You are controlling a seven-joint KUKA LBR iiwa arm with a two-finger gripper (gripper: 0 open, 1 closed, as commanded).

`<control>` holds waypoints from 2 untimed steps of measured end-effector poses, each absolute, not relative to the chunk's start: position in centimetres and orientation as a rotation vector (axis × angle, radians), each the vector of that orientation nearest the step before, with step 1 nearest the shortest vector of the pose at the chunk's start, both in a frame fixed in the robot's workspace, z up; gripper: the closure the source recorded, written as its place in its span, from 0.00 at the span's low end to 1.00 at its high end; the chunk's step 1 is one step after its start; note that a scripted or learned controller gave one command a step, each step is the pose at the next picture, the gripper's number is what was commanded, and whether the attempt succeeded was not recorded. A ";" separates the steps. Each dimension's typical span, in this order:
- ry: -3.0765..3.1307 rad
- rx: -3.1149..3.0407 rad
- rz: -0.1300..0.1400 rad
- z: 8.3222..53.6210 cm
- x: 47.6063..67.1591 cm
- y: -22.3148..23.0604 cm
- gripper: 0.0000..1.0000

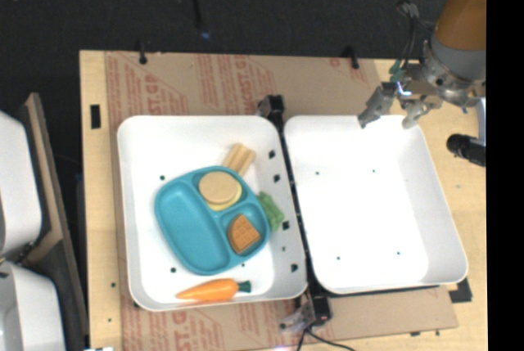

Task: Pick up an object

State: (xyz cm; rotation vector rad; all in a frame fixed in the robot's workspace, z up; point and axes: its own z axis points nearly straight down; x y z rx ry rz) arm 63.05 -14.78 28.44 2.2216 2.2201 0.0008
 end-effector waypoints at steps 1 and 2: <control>2.224 2.227 -0.007 20.0 65.6 -16.4 0.00; 2.219 2.226 -0.004 15.2 65.5 -19.8 0.00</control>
